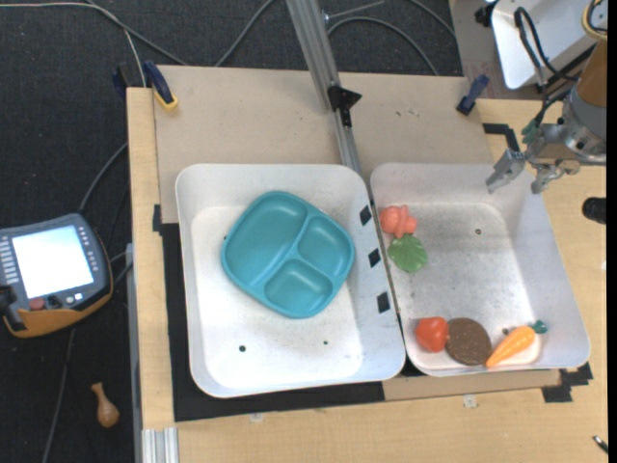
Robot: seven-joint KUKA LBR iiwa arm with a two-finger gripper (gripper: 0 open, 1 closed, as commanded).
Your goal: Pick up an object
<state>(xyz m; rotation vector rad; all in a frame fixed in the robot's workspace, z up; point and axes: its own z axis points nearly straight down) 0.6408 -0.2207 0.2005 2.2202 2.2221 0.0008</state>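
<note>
White bins: two, side by side on the tabletop (241, 114); left bin (207, 355), right bin (559, 287).
Progress: nothing is picked yet, the whole grasp is left.
Claw (518, 174): over the far rim of the right bin, fingers spread apart, nothing between them.
Objects in right bin: five, it seems — orange-pink piece (397, 221), green piece (408, 254), red tomato (433, 333), brown disc (468, 340), carrot (512, 345).
Left bin: one teal divided plate (287, 253).

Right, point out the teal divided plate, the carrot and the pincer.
teal divided plate (287, 253), camera view, on the ridge between its compartments.
carrot (511, 345), camera view, on the middle of its orange body.
pincer (519, 174), camera view, midway between its fingertips.
</note>
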